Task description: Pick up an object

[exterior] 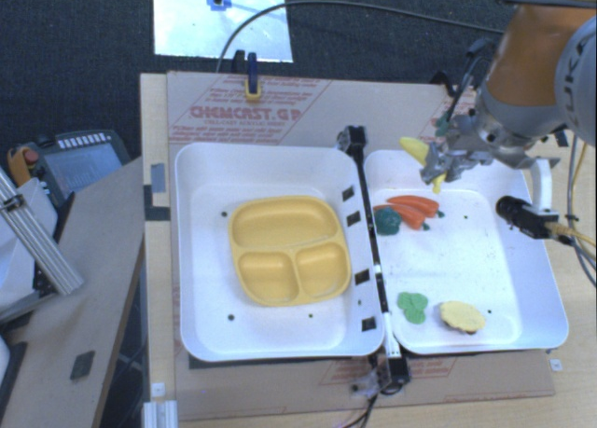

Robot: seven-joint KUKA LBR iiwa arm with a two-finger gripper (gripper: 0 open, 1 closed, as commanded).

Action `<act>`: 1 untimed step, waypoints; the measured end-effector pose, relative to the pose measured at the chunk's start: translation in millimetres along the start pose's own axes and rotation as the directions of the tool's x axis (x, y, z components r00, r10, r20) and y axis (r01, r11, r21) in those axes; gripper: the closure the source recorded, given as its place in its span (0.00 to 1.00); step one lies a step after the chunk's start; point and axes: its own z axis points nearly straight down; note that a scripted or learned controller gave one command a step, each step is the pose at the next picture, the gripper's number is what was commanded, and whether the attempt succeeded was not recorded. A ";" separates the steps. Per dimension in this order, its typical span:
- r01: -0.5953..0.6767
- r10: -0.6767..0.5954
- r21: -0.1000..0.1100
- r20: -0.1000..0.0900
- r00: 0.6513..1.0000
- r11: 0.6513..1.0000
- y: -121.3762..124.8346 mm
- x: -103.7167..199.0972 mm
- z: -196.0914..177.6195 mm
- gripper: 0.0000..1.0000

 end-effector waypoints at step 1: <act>0.000 0.000 0.002 0.000 1.000 1.000 -8.6 53.0 17.1 1.00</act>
